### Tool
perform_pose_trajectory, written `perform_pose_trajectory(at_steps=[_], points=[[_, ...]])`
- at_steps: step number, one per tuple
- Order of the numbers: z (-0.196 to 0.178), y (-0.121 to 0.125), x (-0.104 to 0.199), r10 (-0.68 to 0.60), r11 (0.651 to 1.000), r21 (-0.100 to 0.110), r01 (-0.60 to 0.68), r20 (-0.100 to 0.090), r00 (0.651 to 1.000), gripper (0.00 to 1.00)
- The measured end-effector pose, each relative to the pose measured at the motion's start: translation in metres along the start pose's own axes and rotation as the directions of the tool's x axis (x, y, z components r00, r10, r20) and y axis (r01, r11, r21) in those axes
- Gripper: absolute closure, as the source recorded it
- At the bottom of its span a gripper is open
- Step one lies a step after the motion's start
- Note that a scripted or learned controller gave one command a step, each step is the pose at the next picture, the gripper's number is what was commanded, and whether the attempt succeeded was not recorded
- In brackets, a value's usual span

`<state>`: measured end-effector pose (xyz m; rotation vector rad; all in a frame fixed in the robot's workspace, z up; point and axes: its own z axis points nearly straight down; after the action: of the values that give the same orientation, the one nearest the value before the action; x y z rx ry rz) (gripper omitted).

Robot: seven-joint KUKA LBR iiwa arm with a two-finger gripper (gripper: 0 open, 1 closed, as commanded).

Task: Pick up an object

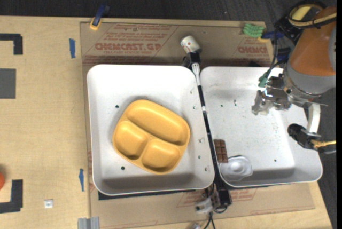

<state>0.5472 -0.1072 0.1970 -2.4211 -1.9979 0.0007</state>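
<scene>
A yellow three-compartment plate [151, 135] lies in the middle of the left bin [101, 110]. A small clear cup-like piece [235, 166] rests in the front left corner of the right bin [288, 166], with a little brown block [220, 151] just behind it by the bin's left wall. My gripper [265, 104] hangs over the right part of the right bin, well apart from both small pieces. Nothing shows held in it.
A thin black rod with a white head [188, 42] lies along the seam between the bins. The grey arm with its orange band [315, 57] and cables covers the right bin's far right side. A cardboard sheet [133, 41] lies under both bins.
</scene>
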Motion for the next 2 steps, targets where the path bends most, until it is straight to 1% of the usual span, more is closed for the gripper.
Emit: perform_pose_trajectory(at_steps=[1, 2], points=[[0.0015, -0.0095, -0.0713, -0.071, 0.997, -0.001, 0.071, 0.001, 0.997, 1.0], [0.0015, -0.0095, -0.0711, -0.072, 0.997, -0.001, 0.072, 0.001, 0.997, 0.0]])
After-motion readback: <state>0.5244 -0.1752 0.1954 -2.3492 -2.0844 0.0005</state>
